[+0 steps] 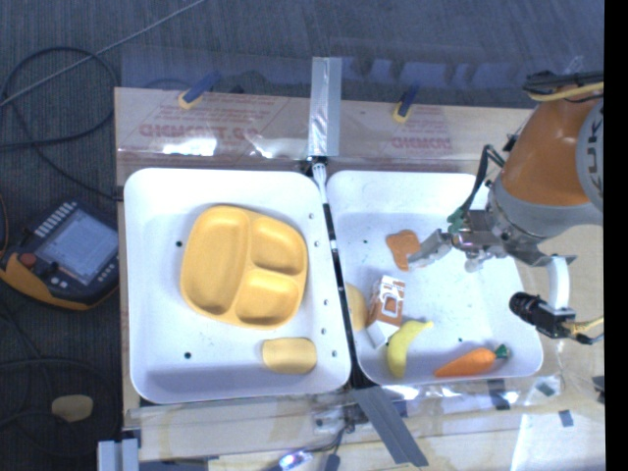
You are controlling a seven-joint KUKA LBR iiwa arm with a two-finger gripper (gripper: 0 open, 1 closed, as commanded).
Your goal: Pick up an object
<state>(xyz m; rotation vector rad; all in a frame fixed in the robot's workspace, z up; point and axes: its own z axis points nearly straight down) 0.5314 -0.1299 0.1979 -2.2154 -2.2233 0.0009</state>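
My gripper point(451, 255) hangs over the upper middle of the right bin point(510, 346), with the grey and orange arm behind it to the right. Its fingers point(426, 254) are spread open and hold nothing. The left fingertip is just right of a small orange-brown piece point(399, 247) on the bin floor. Lower down lie a white and orange carton point(390, 300), a yellow banana point(400, 346) and an orange carrot point(469, 363) near the front wall. A tan rounded object point(355, 305) rests against the divider.
The left bin point(147, 361) holds a yellow divided plate point(245, 263) and a pale yellow block point(289, 353) near its front. A black fitting point(535, 309) on the arm juts over the right bin's right side. A handheld controller point(64, 253) lies off the bench at left.
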